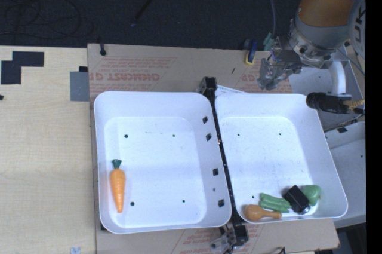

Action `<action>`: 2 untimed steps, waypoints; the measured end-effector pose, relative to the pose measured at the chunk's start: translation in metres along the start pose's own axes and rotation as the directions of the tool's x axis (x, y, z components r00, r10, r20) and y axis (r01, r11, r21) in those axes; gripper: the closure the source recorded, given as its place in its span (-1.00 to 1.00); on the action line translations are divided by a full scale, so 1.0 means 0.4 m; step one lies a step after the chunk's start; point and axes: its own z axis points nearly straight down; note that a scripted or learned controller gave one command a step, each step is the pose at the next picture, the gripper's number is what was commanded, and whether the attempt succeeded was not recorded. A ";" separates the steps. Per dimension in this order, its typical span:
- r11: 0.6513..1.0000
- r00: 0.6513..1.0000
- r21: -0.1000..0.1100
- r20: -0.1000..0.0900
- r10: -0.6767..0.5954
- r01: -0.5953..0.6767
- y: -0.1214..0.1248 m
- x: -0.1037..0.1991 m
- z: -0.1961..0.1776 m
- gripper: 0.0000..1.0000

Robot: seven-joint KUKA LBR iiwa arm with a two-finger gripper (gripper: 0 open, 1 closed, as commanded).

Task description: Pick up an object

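An orange carrot [117,187] with a green top lies in the left bin [155,104], near its front left corner. In the right bin [268,104], along the front wall, sit a tan pear-shaped toy [260,213], a green pod [274,203], a black block [296,198] and a green rounded piece [311,192], packed close together. My gripper [271,76] hangs above the far edge of the right bin, well away from all of these objects. Nothing shows between its fingers.
The two white bins sit side by side on a cardboard sheet [161,70], joined by a black divider [216,148]. A black cylinder [325,102] juts in by the right bin's far right corner. A wooden bench top [42,157] lies to the left.
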 end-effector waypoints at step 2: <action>1.000 1.000 -0.019 -0.002 -0.008 0.008 0.033 0.188 -0.135 1.00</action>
